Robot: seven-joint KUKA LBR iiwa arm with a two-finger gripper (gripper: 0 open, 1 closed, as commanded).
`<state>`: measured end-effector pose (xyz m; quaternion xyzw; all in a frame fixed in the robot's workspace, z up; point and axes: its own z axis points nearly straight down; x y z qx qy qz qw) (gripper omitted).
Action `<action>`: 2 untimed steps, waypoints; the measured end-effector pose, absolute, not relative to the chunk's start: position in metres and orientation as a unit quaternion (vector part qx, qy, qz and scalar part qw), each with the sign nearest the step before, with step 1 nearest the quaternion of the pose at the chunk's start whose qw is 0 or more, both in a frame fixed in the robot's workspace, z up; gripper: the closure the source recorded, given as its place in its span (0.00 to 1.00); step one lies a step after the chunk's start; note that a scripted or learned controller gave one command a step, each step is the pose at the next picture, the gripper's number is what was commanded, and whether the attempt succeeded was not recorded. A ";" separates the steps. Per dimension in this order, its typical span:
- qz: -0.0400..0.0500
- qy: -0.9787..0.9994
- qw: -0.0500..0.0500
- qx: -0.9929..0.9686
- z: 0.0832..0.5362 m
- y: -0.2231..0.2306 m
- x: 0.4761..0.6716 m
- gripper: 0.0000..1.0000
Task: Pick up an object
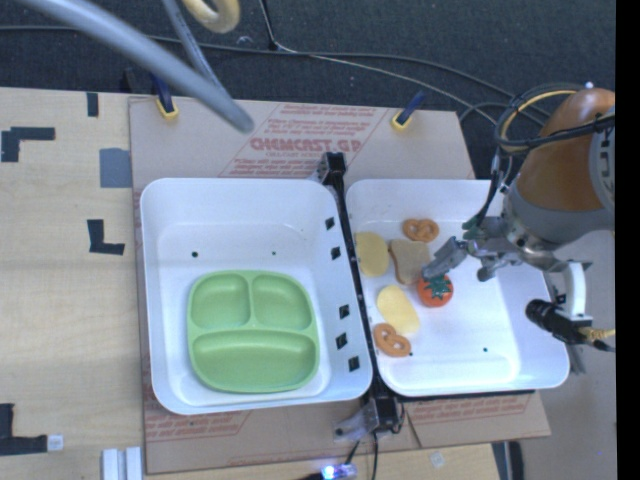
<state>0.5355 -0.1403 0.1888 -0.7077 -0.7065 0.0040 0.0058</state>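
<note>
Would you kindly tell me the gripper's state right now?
Gripper: cannot be told; it hangs just above the small red tomato-like toy in the right white bin.

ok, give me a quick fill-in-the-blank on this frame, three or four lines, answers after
1. The green divided tray lies in the ____ bin as the camera sees it.
2. The tray has ____ compartments.
3. The gripper is over the right bin, next to a small ____ tomato-like toy.
4. Two brown pretzel-shaped pieces lie in the right bin: one near the far wall, one near the ____ wall.

Missing words: left; three; red; near
</note>
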 end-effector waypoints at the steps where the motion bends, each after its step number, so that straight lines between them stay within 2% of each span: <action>1: 0.000 -0.708 0.001 -0.706 0.195 -0.140 0.539 0.00; 2: 0.002 -0.707 0.002 -0.707 0.150 -0.141 0.543 0.00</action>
